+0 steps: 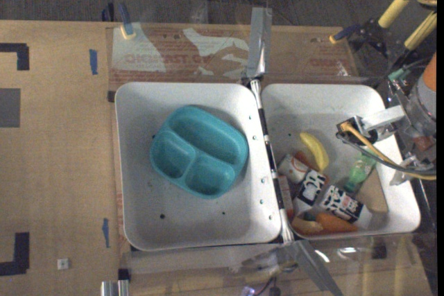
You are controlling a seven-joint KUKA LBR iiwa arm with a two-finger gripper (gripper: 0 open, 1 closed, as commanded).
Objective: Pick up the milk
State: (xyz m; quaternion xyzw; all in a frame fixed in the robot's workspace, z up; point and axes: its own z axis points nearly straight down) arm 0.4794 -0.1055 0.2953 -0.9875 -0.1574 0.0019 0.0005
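Two white bins share the worktop. Up front in the right bin, a carrot hugs the near wall, the milk carton lying just behind it, a banana farther back. The left bin holds a teal plate. The hand hovers over the right bin's right edge; clenched or released, cannot tell.

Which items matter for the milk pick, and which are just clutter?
Job:
- milk carton, cow-patterned, in the right bin
- gripper, over that bin's right side

Clutter:
- banana
- green bottle
- carrot
- red-and-white can
- second black-and-white carton
- teal plate in the left bin
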